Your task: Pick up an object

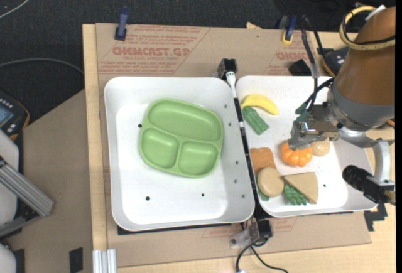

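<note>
My gripper [304,139] hangs low in the right bin [333,201], directly over a small orange pumpkin-like toy [295,155] and touching or nearly touching its top. A small beige piece [321,149] lies just right of the orange toy. Around them in the same bin lie a yellow banana [259,103], a green vegetable piece [255,120], an orange-brown slab [262,157], a tan round piece [271,181] and a tan wedge with green trim [301,187]. The arm's orange band [370,52] covers the bin's right part.
A green three-compartment plate [182,138] lies in the left bin [125,184]. The ridge between the bins [242,133] runs close to the left of the toys. Cables and clamps [289,30] sit at the bench's far edge.
</note>
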